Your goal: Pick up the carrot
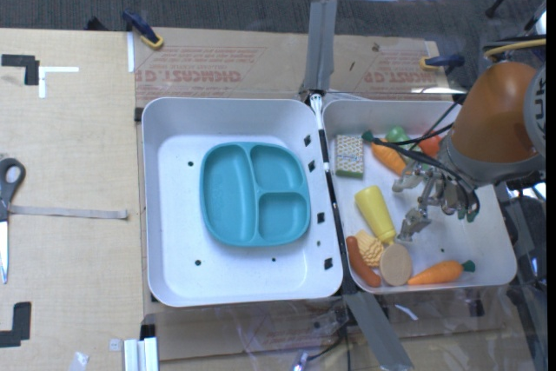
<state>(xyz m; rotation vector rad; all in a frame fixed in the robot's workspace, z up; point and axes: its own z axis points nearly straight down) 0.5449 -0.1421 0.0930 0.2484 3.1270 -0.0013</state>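
While the arm (499,122) is reaching in from the right, the gripper (415,202) is hanging over the right bin (499,252). Its jaws are spread apart and nothing is sitting between them.

One carrot (437,273) is lying below the jaws, near the front wall of the bin, with its green end pointing right. It is not touching the jaws. Another carrot (388,157) is lying above the jaws and a bit to the left, close to them. A green thing (396,135) is sitting just past it.

A yellow bottle (375,212) is lying just left of the jaws. A corn cob (371,251) and a tan disc (395,263) are sitting below and left of them. A sponge (349,155) is sitting up and to the left.

Far to the left of the jaws, a blue plate (256,193) is resting in the left bin (169,265). Both bins are sitting on the desk (69,187).
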